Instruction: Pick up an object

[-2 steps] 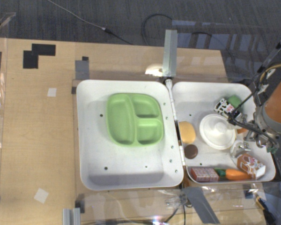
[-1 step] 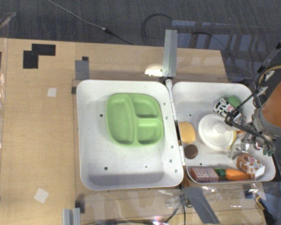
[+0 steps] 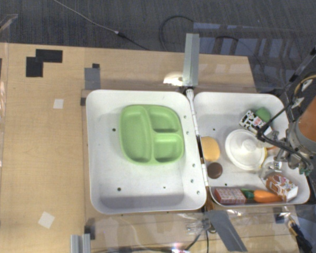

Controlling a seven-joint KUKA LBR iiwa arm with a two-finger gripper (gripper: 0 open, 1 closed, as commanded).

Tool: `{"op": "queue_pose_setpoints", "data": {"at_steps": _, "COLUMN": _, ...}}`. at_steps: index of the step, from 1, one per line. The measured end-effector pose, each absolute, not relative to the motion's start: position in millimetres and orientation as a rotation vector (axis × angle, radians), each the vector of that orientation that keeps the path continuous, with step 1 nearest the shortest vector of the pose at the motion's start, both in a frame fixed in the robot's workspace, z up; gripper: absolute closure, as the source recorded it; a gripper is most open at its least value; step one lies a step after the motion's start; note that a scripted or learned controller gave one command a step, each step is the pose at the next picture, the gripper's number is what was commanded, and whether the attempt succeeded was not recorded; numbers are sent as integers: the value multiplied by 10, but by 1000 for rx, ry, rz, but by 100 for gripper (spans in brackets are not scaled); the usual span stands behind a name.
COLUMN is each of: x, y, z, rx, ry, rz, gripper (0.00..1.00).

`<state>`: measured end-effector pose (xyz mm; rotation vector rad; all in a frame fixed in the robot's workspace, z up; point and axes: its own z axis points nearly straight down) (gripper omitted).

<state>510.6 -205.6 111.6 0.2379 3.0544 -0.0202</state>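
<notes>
The right bin holds several small items. Among them are a white bowl, a yellow bun-like piece, a brown disc and a pink packet. There is also an orange carrot, a brown-and-white carton and a black-and-white patterned item next to a green piece. My gripper hangs low at the bin's right side, just right of the bowl and above the carton. Nothing shows held in it.
A green divided plate lies in the left bin. A metal post stands behind the wall between the bins. Cables run from the arm over the right bin's far corner.
</notes>
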Motion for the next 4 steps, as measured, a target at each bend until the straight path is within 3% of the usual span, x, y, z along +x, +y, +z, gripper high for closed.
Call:
{"op": "queue_pose_setpoints", "data": {"at_steps": 3, "x": 5128, "y": -1912, "z": 1103, "rx": 437, "ry": 3037, "rz": -26, "gripper": 0}}
{"op": "queue_pose_setpoints", "data": {"at_steps": 4, "x": 5183, "y": -1967, "z": 1081, "rx": 517, "ry": 3038, "rz": -10, "gripper": 0}}
